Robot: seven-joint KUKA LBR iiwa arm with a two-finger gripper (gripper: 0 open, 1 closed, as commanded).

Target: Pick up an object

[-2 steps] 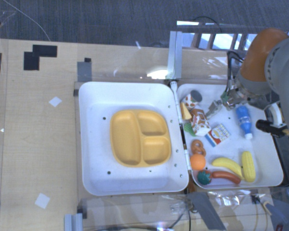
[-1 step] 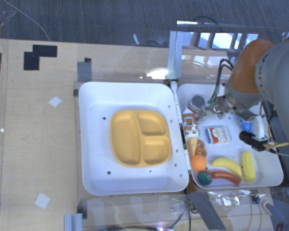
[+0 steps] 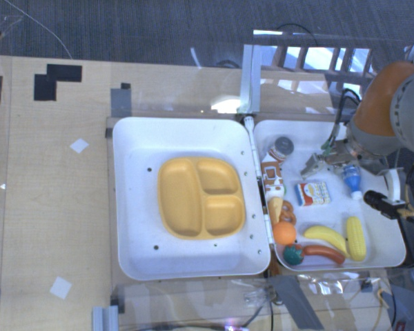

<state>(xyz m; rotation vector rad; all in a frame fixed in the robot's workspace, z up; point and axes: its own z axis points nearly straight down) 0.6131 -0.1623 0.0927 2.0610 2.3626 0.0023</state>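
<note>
The objects are gathered in the right bin [image 3: 397, 257]: a small white carton [image 3: 313, 193], a blue bottle [image 3: 352, 179], a banana [image 3: 326, 237], a corn cob [image 3: 356, 238], an orange [image 3: 284, 234] and a grey-capped jar [image 3: 283, 146]. The gripper [image 3: 322, 160] is seen low over that bin, just above the carton, on an arm bent in from the right. Whether the jaws are parted cannot be told. Open floor is left near the bin's far wall. A yellow divided tray [image 3: 200, 197] is seen centred in the left bin [image 3: 134, 185] on the counter [image 3: 48, 205].
</note>
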